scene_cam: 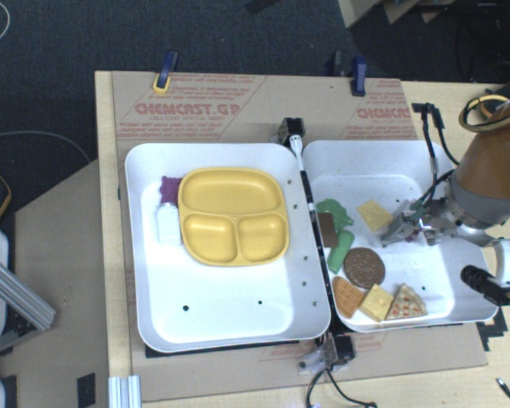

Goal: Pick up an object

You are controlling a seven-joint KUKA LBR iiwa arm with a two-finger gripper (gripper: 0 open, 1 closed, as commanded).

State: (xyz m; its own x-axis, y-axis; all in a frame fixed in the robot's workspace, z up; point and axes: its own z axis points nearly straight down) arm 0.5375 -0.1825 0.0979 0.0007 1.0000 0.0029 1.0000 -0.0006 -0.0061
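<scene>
On the cardboard-covered bench [238,100] the gripper [405,227] hovered with nothing between its fingers, whether apart or together I cannot tell, in the right bin [357,155] near the cheese piece [375,215], so the reaching step seemed in hand, and next it needed lowering onto one toy.

white bins: 2 [144,228] [382,155] | yellow divided tray: 1 [234,215] | toy food pieces in right bin: about 7, among them 1 cookie [365,267], 1 pizza slice [407,303] | clamps: 2 [164,73] [358,75]
</scene>
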